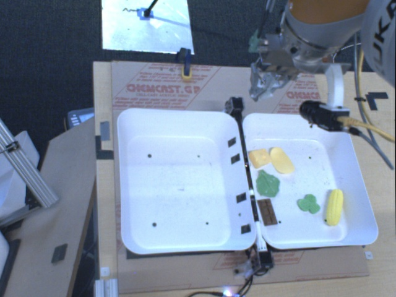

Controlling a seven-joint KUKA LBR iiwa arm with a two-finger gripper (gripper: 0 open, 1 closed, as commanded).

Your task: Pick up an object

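The right bin (346, 142) holds several small toy foods: an orange-yellow wedge (258, 158), a pale yellow oval piece (281, 161), a green leafy piece (268, 184), a brown chocolate bar (267, 211), a small green piece (308, 203) and a yellow corn cob (334, 206). My gripper (267, 86) hangs above the bins' far edge, over the cardboard behind the right bin, well clear of all the objects. I see nothing between its fingers.
The left bin (130, 129) sits beside the right one, joined by a black hinge strip (242, 166). A black camera mount (322, 115) juts over the right bin's far rim. A yellow and blue clamp (185, 64) stands on the cardboard at the back.
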